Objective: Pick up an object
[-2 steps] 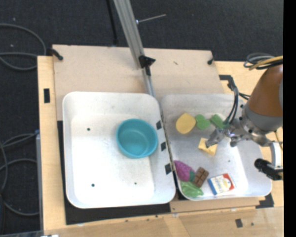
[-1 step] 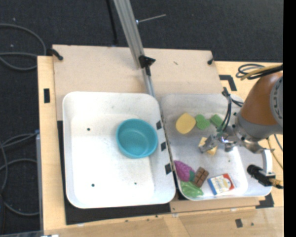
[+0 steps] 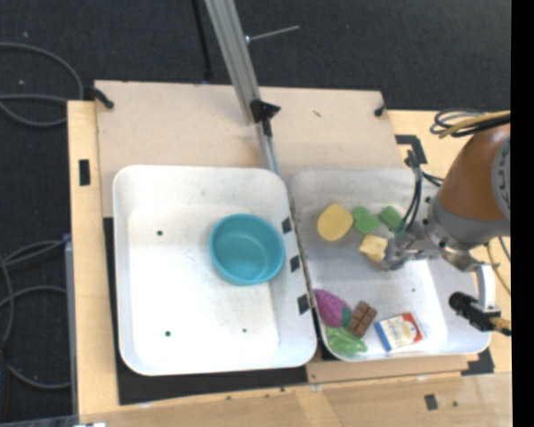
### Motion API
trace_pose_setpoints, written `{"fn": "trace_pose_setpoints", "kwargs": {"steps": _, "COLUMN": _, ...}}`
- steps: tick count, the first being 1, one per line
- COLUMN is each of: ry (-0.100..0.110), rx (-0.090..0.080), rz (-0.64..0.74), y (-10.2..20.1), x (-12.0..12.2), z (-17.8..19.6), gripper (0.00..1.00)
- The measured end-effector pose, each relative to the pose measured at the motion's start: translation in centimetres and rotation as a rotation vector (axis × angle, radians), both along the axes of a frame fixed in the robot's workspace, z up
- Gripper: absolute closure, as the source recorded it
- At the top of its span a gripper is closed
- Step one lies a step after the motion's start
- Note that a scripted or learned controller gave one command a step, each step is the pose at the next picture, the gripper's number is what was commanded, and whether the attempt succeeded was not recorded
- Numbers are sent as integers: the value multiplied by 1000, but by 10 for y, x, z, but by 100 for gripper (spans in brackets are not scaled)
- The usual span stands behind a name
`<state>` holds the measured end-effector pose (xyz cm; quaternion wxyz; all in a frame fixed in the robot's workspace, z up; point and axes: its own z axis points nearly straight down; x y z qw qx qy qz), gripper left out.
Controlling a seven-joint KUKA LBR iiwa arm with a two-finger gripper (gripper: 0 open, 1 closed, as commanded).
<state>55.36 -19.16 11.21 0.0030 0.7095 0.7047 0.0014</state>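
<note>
my end effector (image 3: 393,254) sits low in the right bin (image 3: 427,283), touching a pale yellow block (image 3: 372,248). i cannot tell its grip state. a yellow lemon-shaped toy (image 3: 335,222) lies just left of that block.

The grey arm (image 3: 481,198) is reaching in from the right edge of the view, its orange band bulging just above and behind the wrist. The wrist is angling down and to the left, ending in the hand (image 3: 396,254), which is pointing low toward the left. Dark cables are running alongside the wrist, just above the hand.
</note>
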Motion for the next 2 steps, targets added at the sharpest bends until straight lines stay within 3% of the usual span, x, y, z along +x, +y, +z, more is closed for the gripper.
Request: {"fn": "trace_pose_setpoints", "kwargs": {"steps": 2, "ry": -1, "rx": 0, "rz": 11, "y": 5, "x": 0, "z": 91, "gripper": 100}}
